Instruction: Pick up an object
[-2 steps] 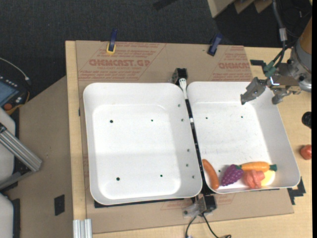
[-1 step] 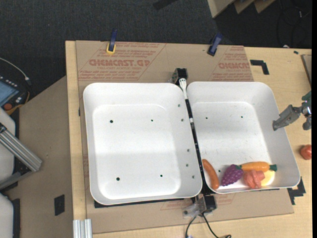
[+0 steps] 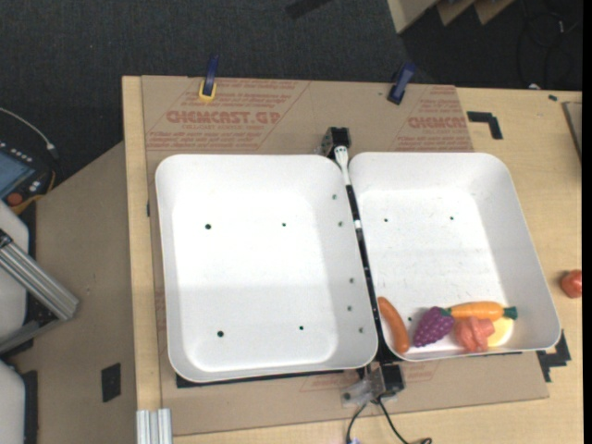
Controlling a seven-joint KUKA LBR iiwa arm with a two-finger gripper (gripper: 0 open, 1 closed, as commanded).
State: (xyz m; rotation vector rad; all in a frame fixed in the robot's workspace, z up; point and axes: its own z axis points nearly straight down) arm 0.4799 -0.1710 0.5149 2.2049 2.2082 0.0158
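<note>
Nearest us, a black clamp (image 3: pixel 388 378) with a trailing cable grips the seam at 6 o'clock where the two bins meet. Both are shallow, smooth white plastic trays with rounded corners: the left bin (image 3: pixel 176 248) and the right bin (image 3: pixel 518 220), lying edge to edge on a brown cardboard sheet (image 3: pixel 305 100) printed with red lettering.

The things to pick are all in the right bin, huddled along its 6 o'clock rim. From 9 to 3 o'clock we see a glossy orange sausage shape (image 3: pixel 393 325), tilted; a knobbly purple grape bunch (image 3: pixel 432 326) just beside it; a smooth orange carrot (image 3: pixel 477 310) with a green tip, lying across a reddish lump (image 3: pixel 471 334); and a pale yellow piece (image 3: pixel 500 333) touching them.

Outside the bins, a small orange-red object (image 3: pixel 572 284) sits at 3 o'clock. Two blue clips (image 3: pixel 211 78) hold the cardboard at 12 o'clock, and a second black clamp (image 3: pixel 335 141) pinches the seam there.

Whether the gripper is clenched or released, we cannot tell.
</note>
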